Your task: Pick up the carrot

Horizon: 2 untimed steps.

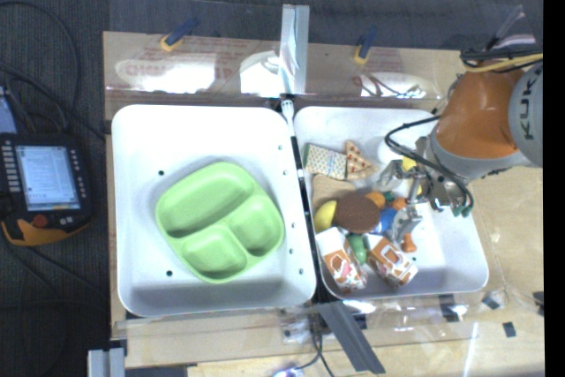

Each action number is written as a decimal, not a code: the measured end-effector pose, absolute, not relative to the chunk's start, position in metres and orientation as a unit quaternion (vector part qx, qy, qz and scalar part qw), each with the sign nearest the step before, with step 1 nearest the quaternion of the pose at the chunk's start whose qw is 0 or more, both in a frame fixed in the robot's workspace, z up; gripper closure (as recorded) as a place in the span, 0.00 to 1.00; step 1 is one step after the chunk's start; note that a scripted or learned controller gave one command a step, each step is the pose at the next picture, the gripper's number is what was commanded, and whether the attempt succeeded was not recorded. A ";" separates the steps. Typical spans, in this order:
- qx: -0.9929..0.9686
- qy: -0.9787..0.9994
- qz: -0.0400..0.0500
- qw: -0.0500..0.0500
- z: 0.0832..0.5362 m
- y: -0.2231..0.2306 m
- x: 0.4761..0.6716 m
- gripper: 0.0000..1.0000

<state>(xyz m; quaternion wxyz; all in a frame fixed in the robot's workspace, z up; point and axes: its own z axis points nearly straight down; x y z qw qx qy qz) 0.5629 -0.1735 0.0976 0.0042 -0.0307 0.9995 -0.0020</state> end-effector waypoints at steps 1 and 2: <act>-0.060 0.998 -0.002 0.009 0.092 -0.099 0.569 0.00; -0.060 0.998 -0.004 0.012 0.105 -0.100 0.571 1.00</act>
